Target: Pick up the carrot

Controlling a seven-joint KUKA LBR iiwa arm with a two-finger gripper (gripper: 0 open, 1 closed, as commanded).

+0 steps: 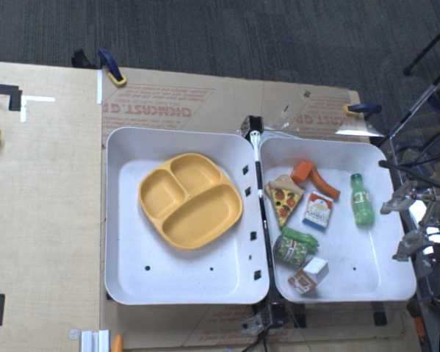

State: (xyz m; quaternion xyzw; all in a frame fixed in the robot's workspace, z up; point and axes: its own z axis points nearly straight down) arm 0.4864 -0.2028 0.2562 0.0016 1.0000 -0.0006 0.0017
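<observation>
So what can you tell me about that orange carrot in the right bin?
The orange toy carrot, plastic-looking, lies flat in the right white bin, near its upper left. It has a thick squarish end at upper left, tapering toward lower right. It seems to touch the pizza slice toy and lies just above the small red-and-white carton.

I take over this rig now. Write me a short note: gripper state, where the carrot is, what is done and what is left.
Gripper: at the right bin's right edge, over the rim, holding nothing.
Carrot: lying in the right bin near its back, beside the pizza slice and above the small carton; the green bottle is to its right.
Done: nothing, carrot untouched.
Left: reach over, grasp, lift.
</observation>
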